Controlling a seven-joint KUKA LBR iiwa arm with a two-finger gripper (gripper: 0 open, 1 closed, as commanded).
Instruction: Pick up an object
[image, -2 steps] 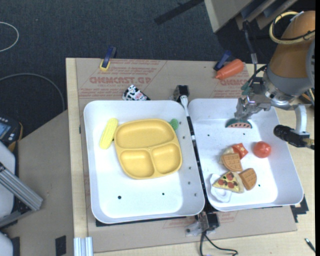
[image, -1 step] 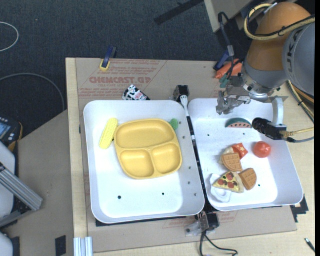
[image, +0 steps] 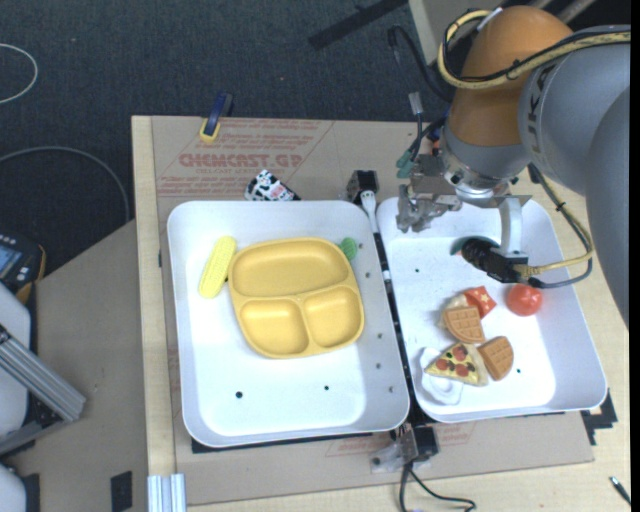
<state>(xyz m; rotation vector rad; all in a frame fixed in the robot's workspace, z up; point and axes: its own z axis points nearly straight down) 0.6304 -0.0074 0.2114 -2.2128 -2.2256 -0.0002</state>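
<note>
Left bin carries a yellow divided tray with a corn cob touching its left edge. Gripper hangs over the right bin's upper-left corner, fingers slightly apart and clamped on nothing. Nearest targets, waffle and pizza slice, lie below and to its right, tomato farther right; arm descends steeply from the upper right, wrist pointing down.

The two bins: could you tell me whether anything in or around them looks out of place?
A black-and-white patterned object lies outside the left bin, on the cardboard beyond its far rim. The yellow divided tray sits slightly askew, with the corn cob beside it.
</note>
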